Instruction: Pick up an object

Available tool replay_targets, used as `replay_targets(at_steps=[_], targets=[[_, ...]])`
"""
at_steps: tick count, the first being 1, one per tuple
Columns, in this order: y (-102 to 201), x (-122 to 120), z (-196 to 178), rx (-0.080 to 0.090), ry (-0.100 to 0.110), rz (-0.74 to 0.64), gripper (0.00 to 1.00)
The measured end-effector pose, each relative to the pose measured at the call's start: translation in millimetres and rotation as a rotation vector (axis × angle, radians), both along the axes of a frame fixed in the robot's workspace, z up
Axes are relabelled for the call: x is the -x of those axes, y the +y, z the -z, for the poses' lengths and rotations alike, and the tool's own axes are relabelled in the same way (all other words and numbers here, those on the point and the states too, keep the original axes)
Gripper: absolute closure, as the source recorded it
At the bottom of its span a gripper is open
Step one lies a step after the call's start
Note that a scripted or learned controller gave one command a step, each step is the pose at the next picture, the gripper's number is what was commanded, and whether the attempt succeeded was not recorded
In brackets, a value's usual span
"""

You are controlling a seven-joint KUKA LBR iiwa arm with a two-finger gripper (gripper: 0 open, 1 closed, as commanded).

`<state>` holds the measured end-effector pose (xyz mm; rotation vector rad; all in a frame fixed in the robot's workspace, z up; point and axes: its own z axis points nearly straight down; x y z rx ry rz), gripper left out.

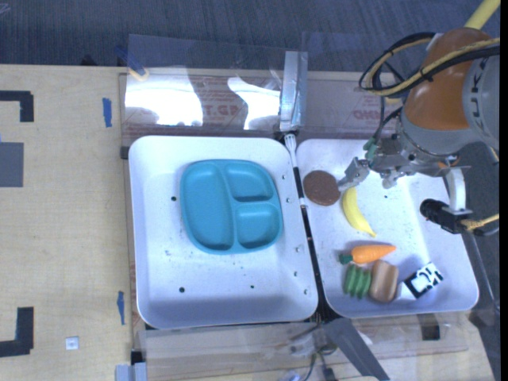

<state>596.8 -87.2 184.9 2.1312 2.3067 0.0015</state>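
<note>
Progress: nothing has been picked up as far as we can see. The tool (371, 169) sits in the upper part of the right bin (444, 288), right of frame centre, hanging from the grey arm (444, 94) with its orange band at the upper right. One finger reaches left toward the brown disc (321, 187). We cannot tell whether the fingers are spread or pressed together, and no object shows between them.

Candidate objects, all lying in the right bin:
- brown disc, upper left of that bin, just beside the tool's leftmost finger; whether they touch we cannot tell.
- banana (356, 211), just below the tool and right of the disc.
- carrot (371, 253), lower centre of the bin.
- green vegetable (357, 280) and tan bun-like piece (384, 281), side by side below the carrot, touching or nearly so.
- black-and-white block (423, 279), lower right of the bin.

We judge that the descent, the closing and the lift remain to be done.

Surroundings: the left bin (151, 236) holds a blue divided tray (232, 205), well apart from the tool. A clear panel (206, 94) stands behind the bins on the tabletop (55, 236). Black cables (397, 58) loop near the arm.

Obstacles: the disc and banana are close together, and the disc lies near the bin's left wall, so a finger may catch a neighbour or the rim.
</note>
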Motion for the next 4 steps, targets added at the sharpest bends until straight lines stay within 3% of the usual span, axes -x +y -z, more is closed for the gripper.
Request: replay_targets(at_steps=[1, 2, 3, 4], targets=[[37.8, -3.6, -100.1, 0.000, -0.010, -0.043, 0.00], [0.4, -45.9, -95.3, 0.003, -0.003, -0.211, 0.00], [1.1, -47.4, -107.6, 0.005, -0.010, -0.212, 1.00], [1.3, -47.3, -106.9, 0.005, -0.009, -0.213, 0.00]])
